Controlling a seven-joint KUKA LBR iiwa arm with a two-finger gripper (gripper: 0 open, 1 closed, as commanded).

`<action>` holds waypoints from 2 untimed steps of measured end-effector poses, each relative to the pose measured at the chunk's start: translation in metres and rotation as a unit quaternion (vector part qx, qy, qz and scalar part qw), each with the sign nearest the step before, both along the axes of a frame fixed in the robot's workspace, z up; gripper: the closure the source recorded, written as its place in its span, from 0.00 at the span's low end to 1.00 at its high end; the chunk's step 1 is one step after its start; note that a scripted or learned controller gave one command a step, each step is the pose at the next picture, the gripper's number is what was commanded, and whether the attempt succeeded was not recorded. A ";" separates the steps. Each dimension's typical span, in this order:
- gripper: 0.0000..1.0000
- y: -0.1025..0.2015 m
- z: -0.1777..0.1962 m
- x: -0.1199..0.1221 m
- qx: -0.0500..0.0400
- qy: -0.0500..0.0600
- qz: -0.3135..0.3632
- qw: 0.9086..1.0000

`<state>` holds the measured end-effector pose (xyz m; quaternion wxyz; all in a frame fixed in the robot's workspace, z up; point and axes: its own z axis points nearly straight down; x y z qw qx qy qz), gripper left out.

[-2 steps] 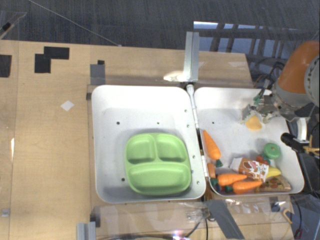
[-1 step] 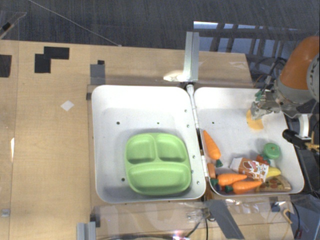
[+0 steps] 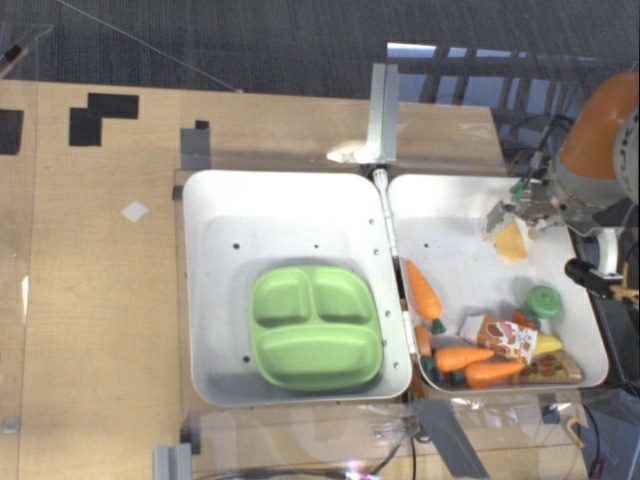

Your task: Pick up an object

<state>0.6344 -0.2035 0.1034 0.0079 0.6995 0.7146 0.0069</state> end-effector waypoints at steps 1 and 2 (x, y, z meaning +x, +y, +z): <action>0.00 0.014 -0.015 0.031 0.000 0.006 0.006 1.000; 1.00 0.016 -0.001 0.035 -0.001 0.001 0.009 1.000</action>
